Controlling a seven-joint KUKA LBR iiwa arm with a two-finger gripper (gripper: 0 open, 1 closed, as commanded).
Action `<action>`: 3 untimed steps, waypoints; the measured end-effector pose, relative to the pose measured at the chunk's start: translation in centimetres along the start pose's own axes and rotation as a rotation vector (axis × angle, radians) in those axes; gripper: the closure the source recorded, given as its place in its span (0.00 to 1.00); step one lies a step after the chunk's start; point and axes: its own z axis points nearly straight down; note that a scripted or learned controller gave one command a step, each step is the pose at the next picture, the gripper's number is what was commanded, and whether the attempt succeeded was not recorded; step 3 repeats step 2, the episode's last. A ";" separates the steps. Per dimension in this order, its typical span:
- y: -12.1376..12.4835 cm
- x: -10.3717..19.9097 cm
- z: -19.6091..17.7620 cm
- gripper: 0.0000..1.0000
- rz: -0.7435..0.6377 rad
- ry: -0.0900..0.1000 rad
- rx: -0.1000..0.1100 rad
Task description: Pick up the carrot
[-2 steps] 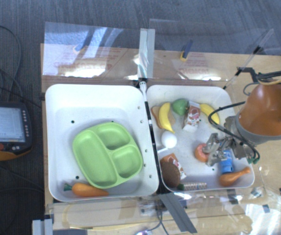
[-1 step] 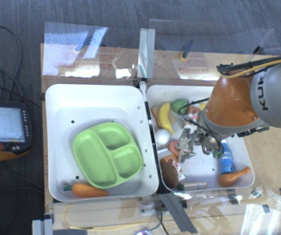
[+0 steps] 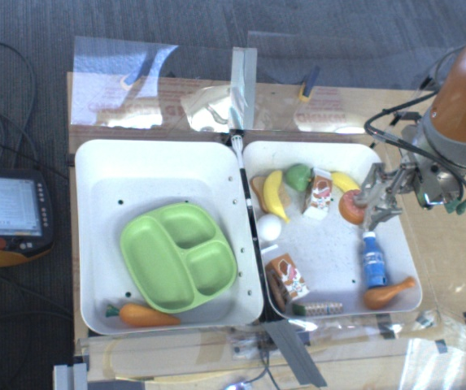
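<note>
Lying along near edge of left bin (image 3: 94, 185), carrot (image 3: 145, 316) sits just below green divided plate (image 3: 179, 256), touching its rim. Claw (image 3: 376, 200) hovers well right of plate, over right bin's (image 3: 330, 254) far-right side beside tomato (image 3: 351, 208); fingers parted, holding nothing.

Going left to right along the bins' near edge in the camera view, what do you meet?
Orange carrot → green divided plate → small brown carton → blue plastic bottle → orange drumstick-shaped toy.
</note>
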 end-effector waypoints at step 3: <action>5.1 -4.9 2.7 1.00 -0.320 0.008 -0.008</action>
